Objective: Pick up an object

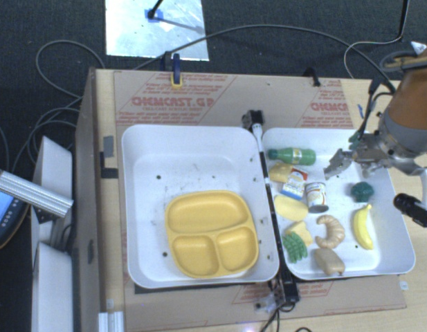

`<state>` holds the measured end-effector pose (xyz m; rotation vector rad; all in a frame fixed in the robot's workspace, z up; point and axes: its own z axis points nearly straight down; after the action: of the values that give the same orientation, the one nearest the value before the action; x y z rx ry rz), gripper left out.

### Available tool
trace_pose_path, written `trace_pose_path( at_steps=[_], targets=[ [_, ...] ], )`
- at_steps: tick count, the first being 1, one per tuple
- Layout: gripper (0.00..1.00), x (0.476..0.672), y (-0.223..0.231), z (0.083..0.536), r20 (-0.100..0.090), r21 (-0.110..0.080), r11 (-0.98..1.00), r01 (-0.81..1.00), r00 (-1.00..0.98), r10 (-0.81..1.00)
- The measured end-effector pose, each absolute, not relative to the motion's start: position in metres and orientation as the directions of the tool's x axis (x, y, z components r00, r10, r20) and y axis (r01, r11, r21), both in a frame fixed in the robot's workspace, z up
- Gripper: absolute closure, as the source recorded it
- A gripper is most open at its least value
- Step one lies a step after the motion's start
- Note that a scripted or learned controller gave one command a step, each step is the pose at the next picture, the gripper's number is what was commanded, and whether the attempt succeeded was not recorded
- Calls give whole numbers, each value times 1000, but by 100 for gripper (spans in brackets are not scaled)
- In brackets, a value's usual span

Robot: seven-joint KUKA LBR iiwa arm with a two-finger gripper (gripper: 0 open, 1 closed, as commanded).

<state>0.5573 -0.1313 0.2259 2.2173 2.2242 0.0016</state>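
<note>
Bench carries 2 white bins [140, 158]; gripper [341, 159] hovers, grip state indeterminate. Banana [363, 227] looks light, rigid, smooth plastic; pinch across its middle, judged best.

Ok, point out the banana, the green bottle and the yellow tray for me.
banana [363, 227]: camera view, middle of its curved body.
green bottle [296, 156]: camera view, middle of its side.
yellow tray [199, 213]: camera view, floor of its large compartment.

The divided plate [212, 241] lies in the left bin [140, 185]; the right bin [396, 254] holds the bottle [293, 155] far, the banana [364, 227] right.
</note>
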Motion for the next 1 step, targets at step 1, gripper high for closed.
trace_pose_path(
  at_steps=[1],
  targets=[
    [0, 568, -143, 129, 0, -1, 1, 1000, -1, 1000]
  ],
)
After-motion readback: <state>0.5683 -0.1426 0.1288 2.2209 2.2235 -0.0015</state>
